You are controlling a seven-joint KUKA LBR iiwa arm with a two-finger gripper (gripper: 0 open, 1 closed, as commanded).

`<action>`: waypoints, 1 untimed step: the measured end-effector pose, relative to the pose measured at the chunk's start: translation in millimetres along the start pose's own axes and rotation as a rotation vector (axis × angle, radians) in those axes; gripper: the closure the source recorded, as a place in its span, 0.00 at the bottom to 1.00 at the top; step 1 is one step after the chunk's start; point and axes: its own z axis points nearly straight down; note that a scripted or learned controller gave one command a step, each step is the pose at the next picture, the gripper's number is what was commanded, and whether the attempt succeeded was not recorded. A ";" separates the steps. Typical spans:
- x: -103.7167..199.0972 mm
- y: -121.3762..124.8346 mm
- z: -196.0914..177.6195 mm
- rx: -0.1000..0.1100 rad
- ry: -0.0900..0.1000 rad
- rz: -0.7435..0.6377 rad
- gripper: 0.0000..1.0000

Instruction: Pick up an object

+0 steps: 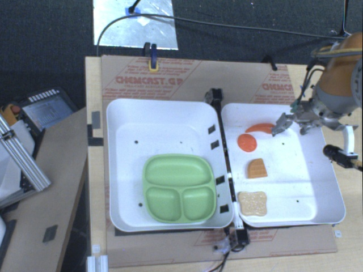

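Seemingly hand (282, 126) over right bin (317, 174), beside orange slice (261, 128); opening indiscernible, nothing visibly held.

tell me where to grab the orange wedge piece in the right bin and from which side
Probably from straight above, fingers closing across the narrower upper part of the orange wedge. It lies flat on the right bin floor with free space around it, apart from the red round piece.

This is a robotics lab. Two white bins (170, 109) sit on a cardboard-lined counter (187, 75) mid-frame, cables (238, 27) run across dark carpet (45, 33) at the top, an aluminium rail (22, 157) lies at left, and a grey-and-orange robot arm (340, 78) enters from the right.
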 end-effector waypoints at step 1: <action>7.4 4.7 56.3 -0.001 0.000 -0.001 0.00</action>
